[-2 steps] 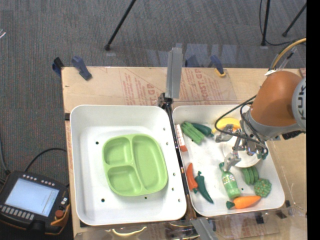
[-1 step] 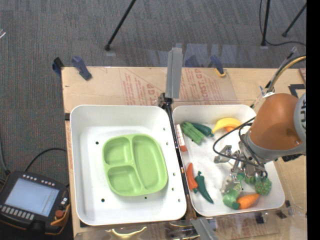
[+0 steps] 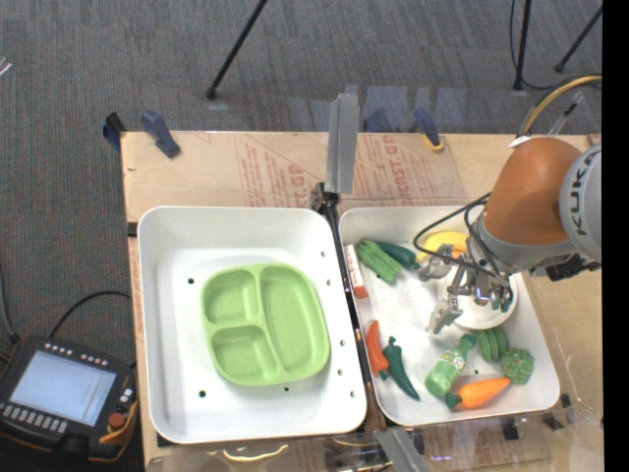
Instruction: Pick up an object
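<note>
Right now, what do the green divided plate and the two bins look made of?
Divided plate: likely moulded plastic, matte light green, with soft rounded compartment walls. Left bin and right bin: probably smooth white plastic, thin-walled with rounded corners and a faint sheen, though painted metal isn't ruled out.

light: bright, even, from above | shadows: soft, faint | glare: none on bins [image 3: 157,264] | focus: slightly soft

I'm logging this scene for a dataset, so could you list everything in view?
divided plate: 1, light green, in the left bin
left bin: 1, white, on the bench
right bin: 1, white, beside it
carrot: 1, orange, right bin's near corner
broccoli: 1, green, by the carrot
dark pepper: 1, green, right bin's near left
bean pods: several, green, right bin's far left
pendant: 1, dark, on the floor at left
arm: 1, grey and orange, from the right
tool: 1, metal, over the right bin
</note>
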`<state>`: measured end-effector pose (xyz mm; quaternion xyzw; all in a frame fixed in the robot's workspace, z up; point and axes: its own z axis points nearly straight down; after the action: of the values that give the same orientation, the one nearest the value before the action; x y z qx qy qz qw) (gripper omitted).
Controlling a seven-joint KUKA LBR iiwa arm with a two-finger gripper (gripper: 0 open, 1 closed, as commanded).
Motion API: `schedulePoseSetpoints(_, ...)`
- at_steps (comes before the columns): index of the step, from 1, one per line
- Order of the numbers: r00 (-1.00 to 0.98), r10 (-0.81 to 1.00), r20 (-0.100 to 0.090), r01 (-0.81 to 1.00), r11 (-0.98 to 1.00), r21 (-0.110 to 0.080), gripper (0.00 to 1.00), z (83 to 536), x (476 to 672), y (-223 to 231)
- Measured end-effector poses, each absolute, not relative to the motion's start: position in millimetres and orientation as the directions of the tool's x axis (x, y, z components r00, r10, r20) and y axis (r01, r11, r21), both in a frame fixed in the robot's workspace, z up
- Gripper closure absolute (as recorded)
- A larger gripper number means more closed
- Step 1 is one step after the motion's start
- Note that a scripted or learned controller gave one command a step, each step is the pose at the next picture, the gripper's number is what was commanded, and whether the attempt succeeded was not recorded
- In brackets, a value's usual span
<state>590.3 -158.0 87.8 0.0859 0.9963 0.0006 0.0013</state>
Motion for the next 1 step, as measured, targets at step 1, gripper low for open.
schedulePoseSetpoints(1,-0.989,0.146,-0.006,0.146,0.989,0.006,0.0,90.0,601.5,-208.0)
